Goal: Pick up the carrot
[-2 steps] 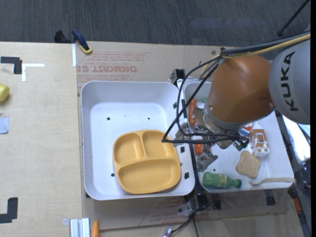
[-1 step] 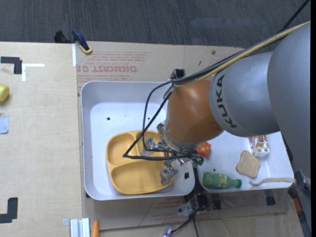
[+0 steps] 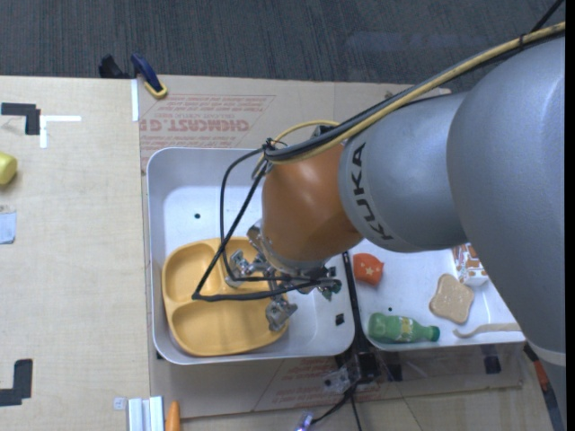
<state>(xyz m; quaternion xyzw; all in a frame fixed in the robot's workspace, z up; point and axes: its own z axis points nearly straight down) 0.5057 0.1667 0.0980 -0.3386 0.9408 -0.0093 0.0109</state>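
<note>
Gripper [image 3: 274, 299] hangs over the yellow divided plate [image 3: 202, 317] in the left bin [image 3: 175, 173]. Whether it grips anything, I cannot tell.

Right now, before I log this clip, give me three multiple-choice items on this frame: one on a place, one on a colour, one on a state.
1. Which bin holds the yellow divided tray?
A. the left bin
B. the right bin
C. neither, it lies on the bench

2. What colour is the bottle in the right bin?
A. blue
B. green
C. white

3. How does the bottle rest?
A. standing upright
B. lying on its side
C. leaning on the bread slice

Answers:
1 A, the tray sits inside the left bin, under the arm's wrist.
2 B, its body is green with a pale label.
3 B, it lies lengthwise on the bin floor, apart from the bread slice.
</note>
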